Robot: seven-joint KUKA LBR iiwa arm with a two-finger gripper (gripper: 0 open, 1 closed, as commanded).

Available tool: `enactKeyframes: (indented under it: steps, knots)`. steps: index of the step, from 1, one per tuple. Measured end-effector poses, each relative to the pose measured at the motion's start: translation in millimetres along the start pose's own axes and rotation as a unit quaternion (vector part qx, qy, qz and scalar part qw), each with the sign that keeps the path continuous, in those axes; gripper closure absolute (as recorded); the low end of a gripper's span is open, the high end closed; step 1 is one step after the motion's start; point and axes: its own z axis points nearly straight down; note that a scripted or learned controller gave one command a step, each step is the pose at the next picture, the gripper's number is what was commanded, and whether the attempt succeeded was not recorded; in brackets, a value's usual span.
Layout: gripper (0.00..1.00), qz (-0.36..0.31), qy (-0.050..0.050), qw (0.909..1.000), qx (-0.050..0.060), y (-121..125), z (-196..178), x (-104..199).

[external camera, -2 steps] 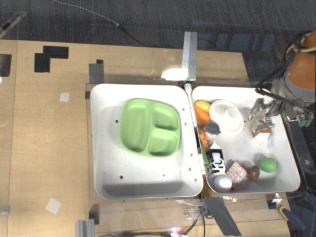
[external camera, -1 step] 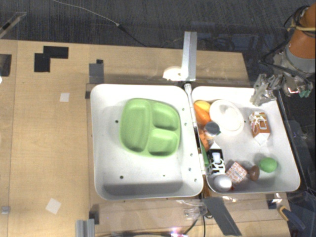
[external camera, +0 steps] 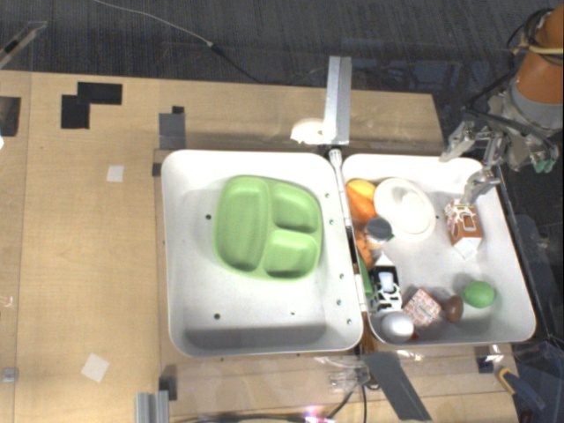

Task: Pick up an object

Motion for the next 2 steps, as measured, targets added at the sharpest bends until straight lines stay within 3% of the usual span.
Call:
enactKeyframes:
  steps: [1, 2]
  knots:
    - [0.0, -0.075, -0.004, 0.9972, 0.003, 6, 103, 10]
    - [0.0, -0.044, -0.001, 0.999, 0.001, 9, 106, 73]
